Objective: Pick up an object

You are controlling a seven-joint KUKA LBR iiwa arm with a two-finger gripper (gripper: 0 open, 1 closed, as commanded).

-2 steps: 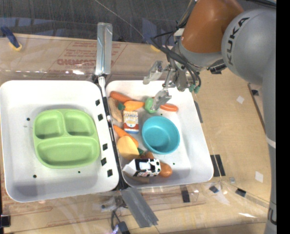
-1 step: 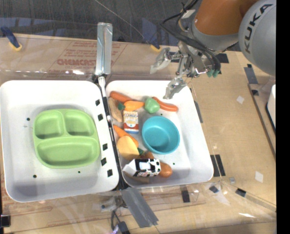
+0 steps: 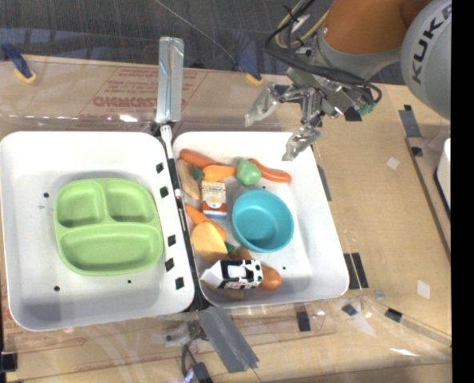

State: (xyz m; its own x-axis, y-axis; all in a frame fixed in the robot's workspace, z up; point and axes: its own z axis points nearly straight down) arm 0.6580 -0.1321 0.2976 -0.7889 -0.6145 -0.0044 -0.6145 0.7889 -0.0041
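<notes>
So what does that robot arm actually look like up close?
It is a thick, rounded grey arm with a wide orange band and black letters "KUK" on its shell. Black cables loop beside the wrist. At the tip sits a silvery metal pincer with two thin fingers.

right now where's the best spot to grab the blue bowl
Probably the blue bowl by its right rim, coming straight down: it sits upright and open, and bare bin floor lies on that side, while toy food crowds its left. The open hand hovers above the bin's far edge.
</notes>
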